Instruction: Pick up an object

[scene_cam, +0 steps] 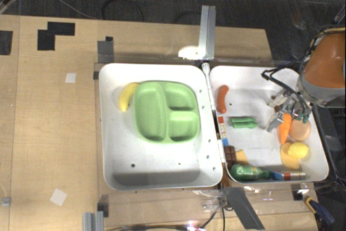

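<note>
**Ana:** Where did the arm stand?

**Ben:** It reached in from the right over the right bin, its orange band cut off by the frame edge. The gripper hung low at that bin's right side, just above the carrot. Cables and metal parts crowded the wrist, so whether the fingers were open or closed could not be told, and nothing could be seen held between them.

**Ana:** What lay nearby?

**Ben:** The orange carrot sat beside a pale egg-like object, with a yellow lemon just below them. Further left lay a green piece, too small to identify, and a red sausage near the divider. A green bottle lay along the front wall, next to a blue-and-red item that was hard to make out.

**Ana:** And the left bin?

**Ben:** It held a green divided plate, upside down or not could not be judged, with a yellow banana touching its left edge. Both bins rested on the desk.
</note>
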